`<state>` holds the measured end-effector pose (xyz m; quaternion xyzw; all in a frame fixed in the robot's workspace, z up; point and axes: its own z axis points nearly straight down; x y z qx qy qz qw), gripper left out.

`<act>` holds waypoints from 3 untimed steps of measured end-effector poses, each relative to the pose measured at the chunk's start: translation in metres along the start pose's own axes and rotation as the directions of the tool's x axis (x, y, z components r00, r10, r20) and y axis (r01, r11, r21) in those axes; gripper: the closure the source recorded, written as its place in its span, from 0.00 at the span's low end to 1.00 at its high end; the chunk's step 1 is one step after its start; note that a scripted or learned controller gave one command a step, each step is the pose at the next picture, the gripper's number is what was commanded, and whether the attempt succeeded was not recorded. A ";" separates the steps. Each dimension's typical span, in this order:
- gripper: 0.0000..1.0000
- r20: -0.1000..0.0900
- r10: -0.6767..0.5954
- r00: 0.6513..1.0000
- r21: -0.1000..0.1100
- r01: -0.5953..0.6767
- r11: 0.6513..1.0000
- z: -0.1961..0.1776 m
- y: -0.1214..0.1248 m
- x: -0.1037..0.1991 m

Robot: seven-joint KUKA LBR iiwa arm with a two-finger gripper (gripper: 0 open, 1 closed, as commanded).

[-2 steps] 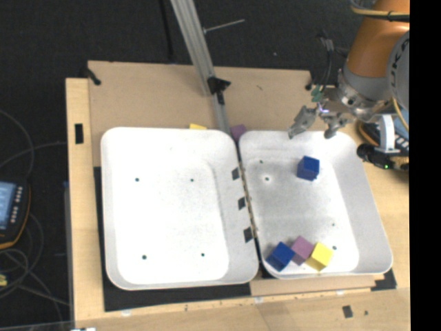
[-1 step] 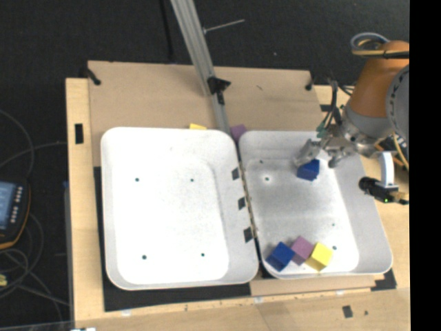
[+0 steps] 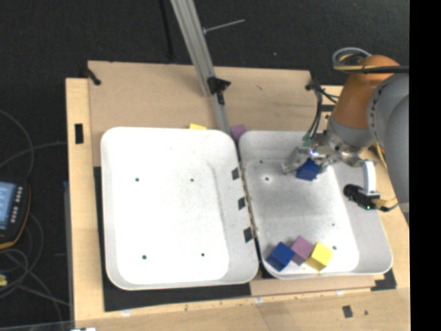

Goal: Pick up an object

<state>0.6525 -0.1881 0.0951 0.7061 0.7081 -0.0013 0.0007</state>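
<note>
Blue block (image 3: 308,170) gripped between tool (image 3: 306,163) fingers, above right bin (image 3: 365,254), no legible writing

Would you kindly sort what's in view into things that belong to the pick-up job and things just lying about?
Job:
- end effector
- blue block at it
- right bin

Lying about:
- blue cube
- purple cube
- yellow cube
- left bin
- handheld screen

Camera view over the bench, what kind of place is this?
Probably a robot grasping lab: a grey and orange arm reaches over two white bins on a plywood bench, with small coloured blocks as test objects.
</note>
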 end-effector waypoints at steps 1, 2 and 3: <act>1.00 0.001 0.000 1.000 -0.007 0.000 1.000 -0.014 0.002 -0.001; 1.00 -0.005 -0.007 1.000 -0.007 0.007 1.000 -0.064 0.023 0.103; 1.00 -0.005 -0.007 1.000 -0.006 0.007 1.000 -0.113 0.024 0.201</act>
